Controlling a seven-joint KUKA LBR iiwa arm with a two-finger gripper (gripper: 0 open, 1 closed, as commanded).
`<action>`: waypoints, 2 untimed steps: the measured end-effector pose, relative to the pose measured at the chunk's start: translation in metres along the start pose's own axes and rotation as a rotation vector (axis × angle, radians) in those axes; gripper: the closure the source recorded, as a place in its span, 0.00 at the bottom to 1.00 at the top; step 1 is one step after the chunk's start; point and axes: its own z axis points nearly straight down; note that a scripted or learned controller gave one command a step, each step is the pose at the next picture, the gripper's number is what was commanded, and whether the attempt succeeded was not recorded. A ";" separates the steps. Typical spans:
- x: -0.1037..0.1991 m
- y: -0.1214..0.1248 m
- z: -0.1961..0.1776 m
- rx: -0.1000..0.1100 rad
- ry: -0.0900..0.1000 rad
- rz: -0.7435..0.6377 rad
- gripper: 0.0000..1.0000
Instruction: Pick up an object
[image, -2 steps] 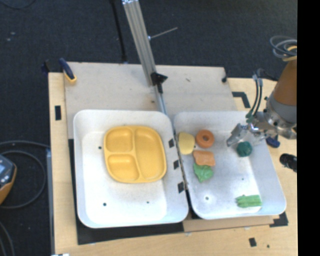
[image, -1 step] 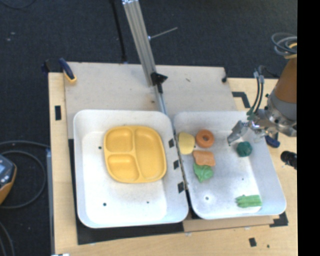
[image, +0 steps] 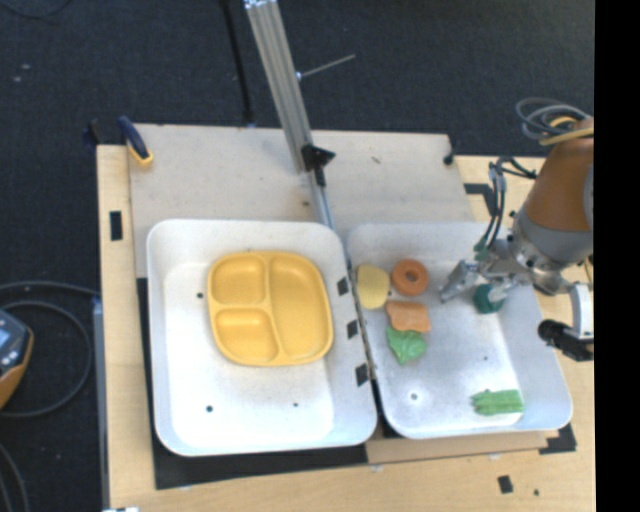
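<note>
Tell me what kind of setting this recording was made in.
Most likely a robotics lab bench set up for grasping trials. Two shallow white bins sit side by side on a board, toy food items such as a small orange ring lie in the right one, and a robot arm reaches over them.

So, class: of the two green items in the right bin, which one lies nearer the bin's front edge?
The flat bright green piece, alone near the front right corner. The darker green leafy lump sits further back, just below the orange wedge.
</note>
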 end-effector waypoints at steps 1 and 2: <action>-0.003 -0.002 0.063 0.001 0.001 0.000 0.00; -0.004 -0.002 0.065 -0.003 0.000 0.002 0.00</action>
